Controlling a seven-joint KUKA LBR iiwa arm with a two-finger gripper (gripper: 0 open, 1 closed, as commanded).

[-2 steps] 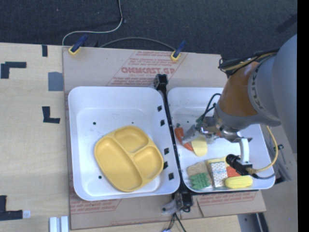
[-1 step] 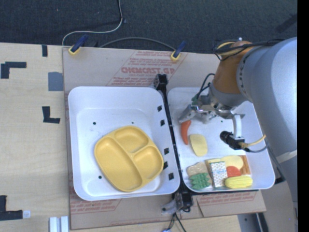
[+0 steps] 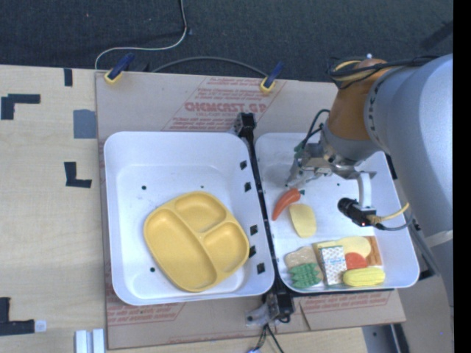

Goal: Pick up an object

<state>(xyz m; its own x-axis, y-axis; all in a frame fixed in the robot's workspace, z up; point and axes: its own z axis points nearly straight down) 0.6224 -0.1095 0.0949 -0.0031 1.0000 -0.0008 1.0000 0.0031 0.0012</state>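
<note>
Two white bins sit on a brown board (image 3: 221, 105) — dark carpet (image 3: 257, 13) behind. The gripper (image 3: 300, 176) hangs over the right bin (image 3: 405, 267), near its left rim, just above the carrot (image 3: 285, 202); its grip cannot be told.

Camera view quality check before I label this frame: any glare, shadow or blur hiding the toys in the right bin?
Camera view: even lighting, soft shadows; no glare on the right bin. The carrot and the pale yellow piece are sharp. The gripper is cluttered and slightly soft.

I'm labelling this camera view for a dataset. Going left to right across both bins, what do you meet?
Yellow divided plate in the left bin → orange carrot → pale yellow piece → gripper above them → corn cob in the right bin.
</note>
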